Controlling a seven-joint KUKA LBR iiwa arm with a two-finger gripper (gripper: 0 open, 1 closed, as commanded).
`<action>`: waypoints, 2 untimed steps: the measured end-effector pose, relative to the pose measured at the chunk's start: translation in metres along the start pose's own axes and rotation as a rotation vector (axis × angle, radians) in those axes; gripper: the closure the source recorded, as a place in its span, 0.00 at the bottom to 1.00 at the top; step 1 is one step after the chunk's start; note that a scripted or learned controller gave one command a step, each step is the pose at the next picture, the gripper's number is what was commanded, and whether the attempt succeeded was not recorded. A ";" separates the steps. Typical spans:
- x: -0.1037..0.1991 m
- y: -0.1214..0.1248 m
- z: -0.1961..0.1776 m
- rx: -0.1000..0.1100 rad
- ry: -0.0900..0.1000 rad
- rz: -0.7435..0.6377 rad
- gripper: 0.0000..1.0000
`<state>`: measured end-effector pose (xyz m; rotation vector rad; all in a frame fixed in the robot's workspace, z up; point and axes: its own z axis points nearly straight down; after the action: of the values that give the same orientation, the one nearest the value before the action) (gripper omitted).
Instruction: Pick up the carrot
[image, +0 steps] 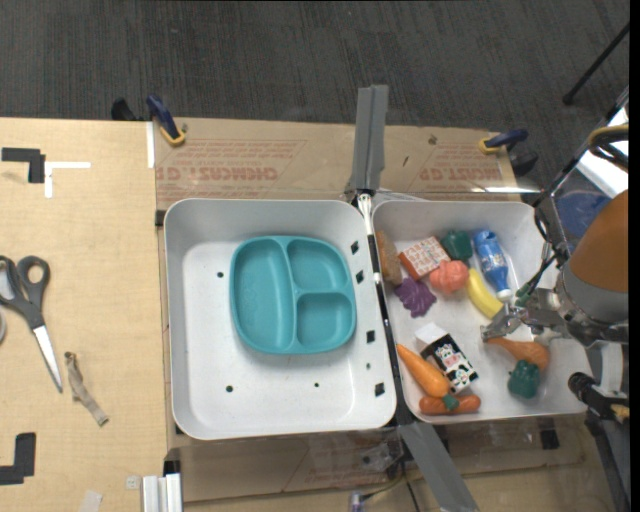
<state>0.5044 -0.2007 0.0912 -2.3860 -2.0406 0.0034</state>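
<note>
The carrot (423, 370) lies in the right bin (455, 207) near its front left corner, well apart from the gripper (503, 326), whose grip state I cannot tell, so the approach step is in hand and the next move calls for reaching left.

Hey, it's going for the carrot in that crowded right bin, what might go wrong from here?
1. The gripper sits at an orange piece by the green toy, apart from the carrot; it may take the wrong thing.
2. The carrot touches the black-and-white carton, which a grab could drag along.
</note>
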 end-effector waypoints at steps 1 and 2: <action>-0.005 -0.024 0.000 0.002 0.010 0.270 0.00; -0.007 -0.024 -0.008 0.002 0.004 0.269 1.00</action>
<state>0.4796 -0.2038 0.0995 -2.6346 -1.7005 0.0003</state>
